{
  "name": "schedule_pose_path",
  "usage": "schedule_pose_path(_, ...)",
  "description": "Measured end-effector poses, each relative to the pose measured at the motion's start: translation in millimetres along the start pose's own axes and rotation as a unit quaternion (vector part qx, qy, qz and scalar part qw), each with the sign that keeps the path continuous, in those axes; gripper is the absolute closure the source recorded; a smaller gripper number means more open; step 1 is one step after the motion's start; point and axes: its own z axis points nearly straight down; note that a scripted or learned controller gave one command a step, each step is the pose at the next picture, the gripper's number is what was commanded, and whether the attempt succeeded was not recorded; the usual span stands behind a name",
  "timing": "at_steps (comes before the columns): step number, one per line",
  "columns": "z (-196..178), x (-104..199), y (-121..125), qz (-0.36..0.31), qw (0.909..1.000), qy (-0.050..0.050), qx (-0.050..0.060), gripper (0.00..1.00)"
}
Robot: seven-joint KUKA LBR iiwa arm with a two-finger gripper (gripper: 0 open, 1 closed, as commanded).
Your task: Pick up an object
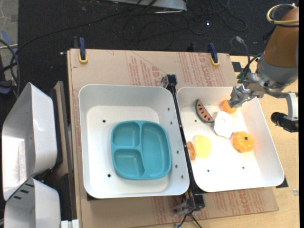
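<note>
fixed overhead view, read left to right. the left bin (90,141) holds one teal divided plate (141,149) with three compartments, lying flat near its middle. the right bin (270,167) holds six toy items: one small orange strip (191,150) at its left wall, one pale yellow piece (203,146) just beside the strip, one watermelon slice (203,111) towards the far side, one white piece (223,124) near the centre, one small orange piece (228,107) just beyond the white one, and one orange pumpkin-like piece (242,142) to the right. the gripper (237,99) hangs low over the far part of the right bin, directly at the small orange piece, which appears to be the object targeted; whether it touches that piece cannot be told, and whether the pincer is apart or closed cannot be told from this angle. progress, as judged: the approach looks nearly complete, but no object is seen lifted, since all six items lie on the bin floor. remaining: securing a grasp on one item and raising it clear of the bin. counts: two bins, one plate, six toy items, one arm.
</note>
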Motion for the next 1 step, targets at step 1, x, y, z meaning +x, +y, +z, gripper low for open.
schedule_pose_path(1,-5.7,49.3,11.3,-0.002,1.0000,0.001,0.001,1.00)
